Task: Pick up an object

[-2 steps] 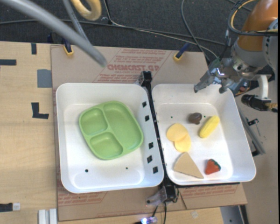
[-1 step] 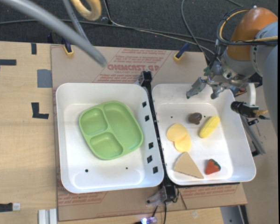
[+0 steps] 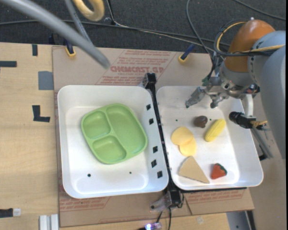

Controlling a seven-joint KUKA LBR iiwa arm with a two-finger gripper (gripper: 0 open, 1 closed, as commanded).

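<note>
The metal two-finger claw [image 3: 204,99] hangs spread open and holding nothing, just above the small brown round lump [image 3: 200,121] in the right-hand white bin [image 3: 249,152].

Arm over the right bin, toy food below it

The grey arm [image 3: 273,75] with its orange band [image 3: 247,37] reaches in from the right, and its claw [image 3: 205,99] hangs with fingers spread above the far part of the right bin [image 3: 173,97], holding nothing. Just below the claw lies a small dark brown piece [image 3: 200,121], and beside that a corn cob [image 3: 215,130]. Two yellow round pieces [image 3: 184,141] sit touching each other near the bin's middle; a tan wedge [image 3: 192,170] and a strawberry [image 3: 218,171] lie at the near edge. The left bin [image 3: 69,128] holds a green divided plate [image 3: 114,133]. Both bins rest on cardboard [image 3: 134,66] on the wooden tabletop [image 3: 19,143].
</note>
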